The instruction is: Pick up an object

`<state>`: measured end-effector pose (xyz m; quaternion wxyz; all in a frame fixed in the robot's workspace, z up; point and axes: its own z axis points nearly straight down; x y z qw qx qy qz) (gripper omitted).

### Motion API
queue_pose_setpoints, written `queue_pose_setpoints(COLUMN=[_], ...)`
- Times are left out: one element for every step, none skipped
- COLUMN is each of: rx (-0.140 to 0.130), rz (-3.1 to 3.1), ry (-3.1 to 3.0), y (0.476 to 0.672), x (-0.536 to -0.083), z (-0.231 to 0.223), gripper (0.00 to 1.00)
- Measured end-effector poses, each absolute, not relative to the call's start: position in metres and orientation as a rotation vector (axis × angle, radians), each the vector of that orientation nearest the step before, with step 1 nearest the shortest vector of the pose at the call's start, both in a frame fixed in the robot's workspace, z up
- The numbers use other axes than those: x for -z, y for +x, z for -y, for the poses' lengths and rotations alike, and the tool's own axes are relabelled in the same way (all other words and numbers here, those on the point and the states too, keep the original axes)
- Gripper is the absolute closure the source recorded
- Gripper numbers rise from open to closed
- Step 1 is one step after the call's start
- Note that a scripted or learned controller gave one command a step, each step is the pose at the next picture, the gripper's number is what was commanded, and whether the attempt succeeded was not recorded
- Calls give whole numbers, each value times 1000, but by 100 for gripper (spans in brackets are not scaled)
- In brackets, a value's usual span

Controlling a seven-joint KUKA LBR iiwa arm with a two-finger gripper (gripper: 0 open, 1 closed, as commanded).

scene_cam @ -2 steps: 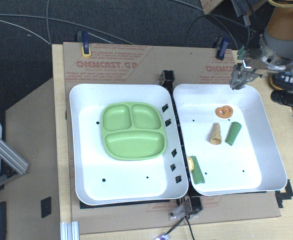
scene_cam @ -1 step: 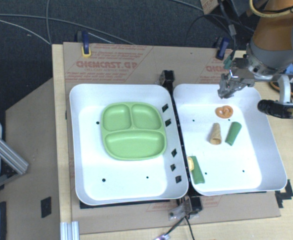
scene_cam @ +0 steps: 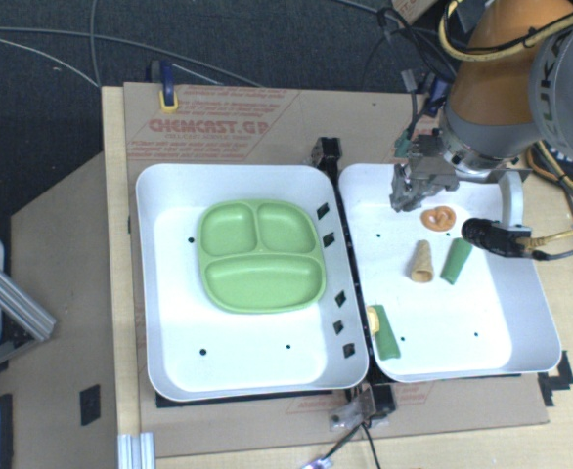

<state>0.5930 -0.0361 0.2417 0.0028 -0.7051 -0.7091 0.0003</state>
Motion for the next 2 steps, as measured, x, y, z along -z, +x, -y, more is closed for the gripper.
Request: queue_pose_setpoints(rx=[0, -3], rz=[2224, 2223], ry=[-2211, -2213], y=[568, 534], x=[-244, -243], z=[-20, -69], gripper=[100, 100])
